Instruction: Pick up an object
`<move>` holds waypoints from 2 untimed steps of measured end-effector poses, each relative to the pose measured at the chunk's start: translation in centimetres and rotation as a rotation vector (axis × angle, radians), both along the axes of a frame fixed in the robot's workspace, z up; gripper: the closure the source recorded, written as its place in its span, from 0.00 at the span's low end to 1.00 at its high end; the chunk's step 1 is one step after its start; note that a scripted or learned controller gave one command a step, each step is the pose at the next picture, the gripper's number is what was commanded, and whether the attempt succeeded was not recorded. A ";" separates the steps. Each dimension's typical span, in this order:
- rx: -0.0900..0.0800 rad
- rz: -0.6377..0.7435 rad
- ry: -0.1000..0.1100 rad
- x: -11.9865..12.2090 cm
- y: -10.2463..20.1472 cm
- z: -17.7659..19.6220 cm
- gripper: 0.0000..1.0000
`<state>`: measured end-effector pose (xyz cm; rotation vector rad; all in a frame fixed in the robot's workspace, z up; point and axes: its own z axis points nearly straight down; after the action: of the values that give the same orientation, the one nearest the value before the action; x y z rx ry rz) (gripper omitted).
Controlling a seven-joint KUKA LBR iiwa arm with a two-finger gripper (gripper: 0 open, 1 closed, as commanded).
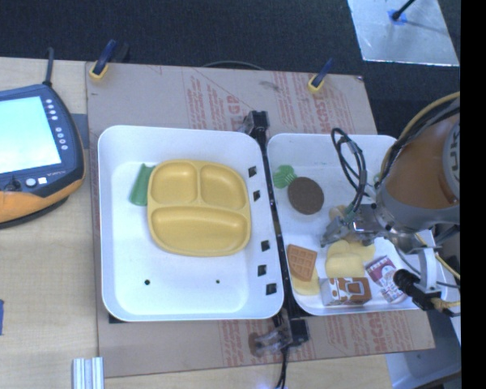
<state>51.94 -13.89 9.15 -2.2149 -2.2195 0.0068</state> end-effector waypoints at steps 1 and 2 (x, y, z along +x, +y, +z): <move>-0.005 -0.005 -0.007 -2.3 -7.8 4.1 0.00; 0.001 0.009 -0.004 1.8 0.7 -0.2 0.00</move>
<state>53.74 -13.16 9.00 -2.2061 -2.2310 0.0015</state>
